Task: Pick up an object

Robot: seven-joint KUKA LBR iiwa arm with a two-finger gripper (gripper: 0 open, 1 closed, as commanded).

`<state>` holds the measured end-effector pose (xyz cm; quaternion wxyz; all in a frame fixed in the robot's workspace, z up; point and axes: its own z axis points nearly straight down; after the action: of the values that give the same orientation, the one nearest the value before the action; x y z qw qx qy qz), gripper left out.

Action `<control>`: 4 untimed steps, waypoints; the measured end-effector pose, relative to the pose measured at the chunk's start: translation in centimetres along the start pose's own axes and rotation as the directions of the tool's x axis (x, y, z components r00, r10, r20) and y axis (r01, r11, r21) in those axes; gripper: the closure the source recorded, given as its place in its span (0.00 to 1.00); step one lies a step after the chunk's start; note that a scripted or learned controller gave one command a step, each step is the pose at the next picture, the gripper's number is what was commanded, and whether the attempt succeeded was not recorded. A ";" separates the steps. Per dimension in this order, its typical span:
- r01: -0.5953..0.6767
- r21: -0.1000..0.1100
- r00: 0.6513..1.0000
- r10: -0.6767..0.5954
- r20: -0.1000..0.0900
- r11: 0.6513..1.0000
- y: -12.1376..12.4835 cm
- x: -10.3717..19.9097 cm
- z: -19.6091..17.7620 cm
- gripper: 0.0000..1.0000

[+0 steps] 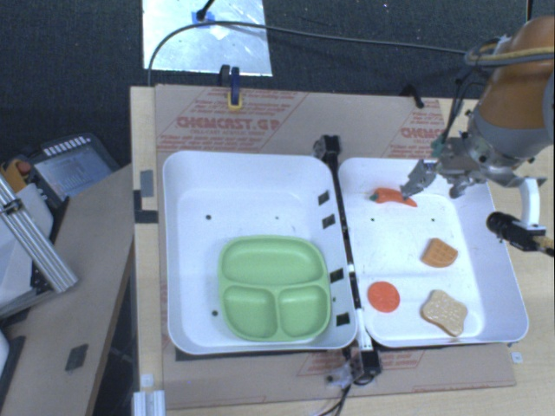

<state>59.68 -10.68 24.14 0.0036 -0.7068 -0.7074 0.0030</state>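
My arm (pixel 513 94) reaches in from the right, grey with the orange band above the wrist, and my gripper (pixel 435 180) hangs over the far part of the right bin (pixel 507 306). My fingers (pixel 419 178) stand apart, one dark tip down at the left and the other further right, with a clear gap between them and nothing in it.

The left tip sits just at the right end of a small orange carrot (pixel 392 197), which lies flat on the bin floor near the far-left corner of that bin, pointing left toward the divider. From this slant I cannot tell whether the tip touches the carrot or only hovers above it.

Nearer the camera in the same bin lie three more pieces, well apart from one another: a golden waffle-like piece (pixel 440 253) toward the right, a round red-orange disc (pixel 383 296) near the divider side, and a pale slice of toast (pixel 445 312) at the near right.

The left bin (pixel 186 189) holds a green divided plate (pixel 273 287) with three compartments, resting at its near side. Both bins stand side by side on the bench (pixel 260 115), on a sheet of brown cardboard.
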 end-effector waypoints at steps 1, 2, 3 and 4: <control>0.002 -0.011 1.000 -0.002 0.001 1.000 0.2 0.0 -0.6 0.00; 0.000 -0.007 1.000 0.000 0.001 1.000 0.6 -1.0 4.7 0.00; 0.001 -0.008 1.000 -0.001 0.001 1.000 1.7 -0.9 9.7 0.00; 0.000 -0.006 1.000 0.000 0.000 1.000 1.5 -0.9 16.0 0.00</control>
<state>60.98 -11.55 8.15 0.0014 -0.7069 -0.7073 0.0010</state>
